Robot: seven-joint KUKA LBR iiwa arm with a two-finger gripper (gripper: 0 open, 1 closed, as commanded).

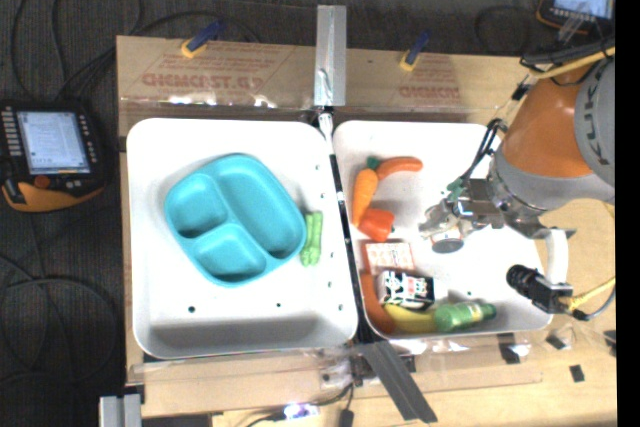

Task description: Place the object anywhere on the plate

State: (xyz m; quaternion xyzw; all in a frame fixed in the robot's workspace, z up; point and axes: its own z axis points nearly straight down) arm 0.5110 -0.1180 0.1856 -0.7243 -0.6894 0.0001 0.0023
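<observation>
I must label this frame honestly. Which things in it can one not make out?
- Gripper in the camera view: too small and blurred to judge.
- Banana: partly hidden under the milk carton and green bottle.
- Carton print: too small to read.
- Arm: cut off by the right edge.

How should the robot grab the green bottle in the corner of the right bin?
Probably across the middle of the green bottle, coming straight down from above. It lies on its side along the bin's near wall, its left end against the banana, so jaws closing across its narrow width seem the easiest fit.
</observation>
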